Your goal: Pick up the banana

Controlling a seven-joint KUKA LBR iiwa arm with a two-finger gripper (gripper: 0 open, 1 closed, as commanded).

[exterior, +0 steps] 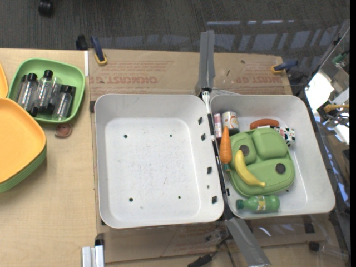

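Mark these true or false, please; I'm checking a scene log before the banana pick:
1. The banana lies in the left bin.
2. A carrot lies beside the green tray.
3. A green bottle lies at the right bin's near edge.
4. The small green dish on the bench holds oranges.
1. False. The yellow plastic banana lies on the green compartment tray in the right shallow white bin, not in the left shallow white bin.
2. True. The orange toy carrot lies along the tray's left side.
3. True. The green plastic bottle lies on its side there.
4. False. The small green square dish holds dark-capped clear bottles.
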